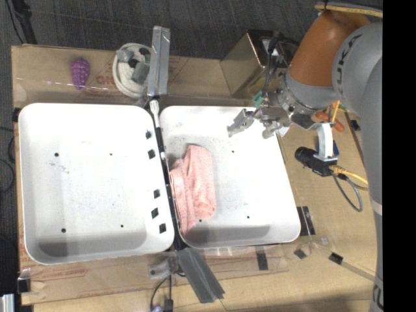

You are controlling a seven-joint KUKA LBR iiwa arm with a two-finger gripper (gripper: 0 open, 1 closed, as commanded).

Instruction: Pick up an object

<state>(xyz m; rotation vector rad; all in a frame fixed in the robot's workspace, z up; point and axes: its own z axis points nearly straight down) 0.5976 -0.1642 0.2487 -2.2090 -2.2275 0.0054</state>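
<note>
Pink cloth [194,187] is lying crumpled in the right bin [260,200], against its left wall; the hand [255,123] is hovering over the bin's upper edge, well apart from it, fingers spread and gripping nothing; picking looks not yet begun, everything left.

Tan wooden bench top [195,275] under even overhead light; beyond its far edge, dark grey carpet [195,5]; on the bench's far left corner, a purple lump [80,72]; just right of that, a white coil [130,70].
</note>
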